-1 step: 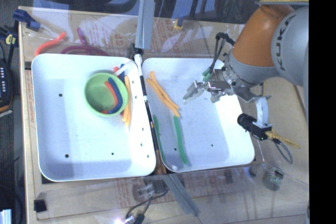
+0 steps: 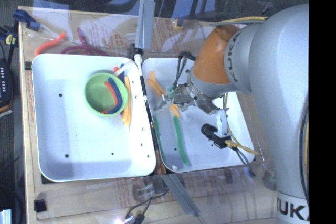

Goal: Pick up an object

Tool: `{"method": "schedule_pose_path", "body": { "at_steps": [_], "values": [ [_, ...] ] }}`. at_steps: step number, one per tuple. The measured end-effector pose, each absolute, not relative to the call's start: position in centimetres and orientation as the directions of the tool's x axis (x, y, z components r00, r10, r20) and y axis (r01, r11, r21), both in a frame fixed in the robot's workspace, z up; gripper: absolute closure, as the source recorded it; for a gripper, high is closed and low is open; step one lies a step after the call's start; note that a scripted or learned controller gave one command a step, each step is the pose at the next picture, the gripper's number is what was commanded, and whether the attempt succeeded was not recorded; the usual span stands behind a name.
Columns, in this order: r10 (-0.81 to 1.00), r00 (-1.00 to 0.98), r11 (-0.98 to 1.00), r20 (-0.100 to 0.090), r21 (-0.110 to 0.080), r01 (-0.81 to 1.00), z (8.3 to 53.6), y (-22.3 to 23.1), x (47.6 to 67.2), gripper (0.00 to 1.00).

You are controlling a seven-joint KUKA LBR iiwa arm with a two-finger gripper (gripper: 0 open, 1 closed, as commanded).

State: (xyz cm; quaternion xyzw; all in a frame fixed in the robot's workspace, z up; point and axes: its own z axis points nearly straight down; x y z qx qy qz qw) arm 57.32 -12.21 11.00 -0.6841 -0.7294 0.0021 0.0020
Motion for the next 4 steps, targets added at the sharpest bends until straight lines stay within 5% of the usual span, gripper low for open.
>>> {"method": "schedule_pose_path", "body": {
  "at_steps": [1, 2, 3, 4],
  "values": [
    [0.998, -0.07, 0.07, -0.002, -0.008, 0.998, 12.0, -12.3, 57.3, 1.0],
    [0.997, -0.071, 0.071, -0.003, -0.008, 0.997, 12.0, -12.3, 57.3, 0.0],
    [1.0, -0.016, 0.016, -0.001, -0.003, 1.0, 9.1, -12.3, 60.5, 0.0],
    [1.0, -0.02, 0.02, -0.002, -0.001, 1.0, 10.2, -12.3, 60.6, 1.0]
  ]
}}
